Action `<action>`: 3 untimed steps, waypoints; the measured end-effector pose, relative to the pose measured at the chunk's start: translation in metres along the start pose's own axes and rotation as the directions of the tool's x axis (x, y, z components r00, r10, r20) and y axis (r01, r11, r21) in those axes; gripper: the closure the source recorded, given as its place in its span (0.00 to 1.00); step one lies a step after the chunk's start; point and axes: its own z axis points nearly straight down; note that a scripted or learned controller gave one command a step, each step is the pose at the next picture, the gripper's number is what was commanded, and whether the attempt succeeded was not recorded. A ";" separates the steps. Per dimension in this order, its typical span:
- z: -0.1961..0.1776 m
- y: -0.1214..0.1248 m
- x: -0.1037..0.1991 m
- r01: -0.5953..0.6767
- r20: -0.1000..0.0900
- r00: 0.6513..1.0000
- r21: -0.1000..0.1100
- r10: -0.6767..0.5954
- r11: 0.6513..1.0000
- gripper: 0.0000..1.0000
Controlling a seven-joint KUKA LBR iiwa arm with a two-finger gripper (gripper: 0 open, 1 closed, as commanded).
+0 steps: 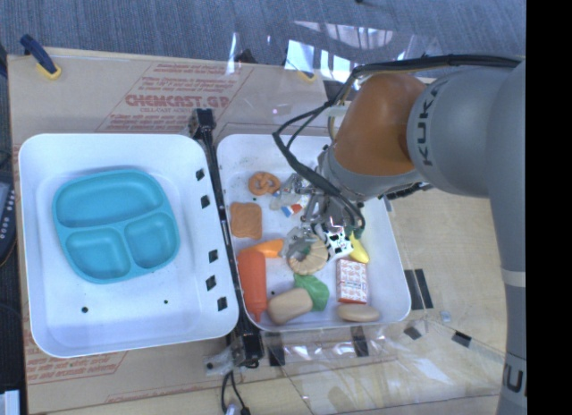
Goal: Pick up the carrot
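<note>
Bench is topped w/ brown cardboard (pixel 170 100) printed in red lettering, sitting on a pale wood surface; grey carpet runs across the top of the view. A blue-and-yellow clamp (pixel 39 57) grips the cardboard's top-left corner. Clear plastic sheeting w/ glare lies behind the right bin and along the front edge.

Left bin (pixel 36 252) holds one turquoise divided tray (pixel 114 224) — three compartments, nothing visible in them. A black strip w/ clips runs between the two bins.

Right bin (pixel 393 270) is crowded. The carrot (pixel 253 281) lies along the bin's left wall, near the front, lengthwise, orange, w/ a brighter orange piece (pixel 268 248) touching its top end. Just above that, a tan toast-like square (pixel 246 220), and further back a small pretzel (pixel 264 182). At the front: a beige potato-like lump (pixel 290 306) touching the carrot's lower end, a green item (pixel 315 290) beside it, a red-and-white packet (pixel 352 281) standing lengthwise, and a tan oblong (pixel 359 313) by the front wall. A round cookie-like disc (pixel 308 259) sits mid-bin; a yellow item (pixel 358 249) peeks out by the arm.

The gripper (pixel 313 225) hangs over mid-bin, above the disc, near but right of the carrot and not touching it. Fingers are tangled visually w/ cables and small items beneath — can't tell how far apart they are or whether anything's between them. The arm's orange band and grey body cover the bin's back-right corner; a black-and-white patterned bit under the wrist is too small to ID.
</note>
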 end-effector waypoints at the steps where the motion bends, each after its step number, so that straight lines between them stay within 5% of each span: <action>1: 0.037 0.024 0.033 -0.003 0.010 1.000 0.007 0.003 1.000 0.00; 2: 0.026 0.025 0.031 0.006 0.013 1.000 0.008 -0.006 1.000 1.00; 3: -0.063 0.078 0.095 -0.244 0.010 0.970 0.001 0.244 0.970 1.00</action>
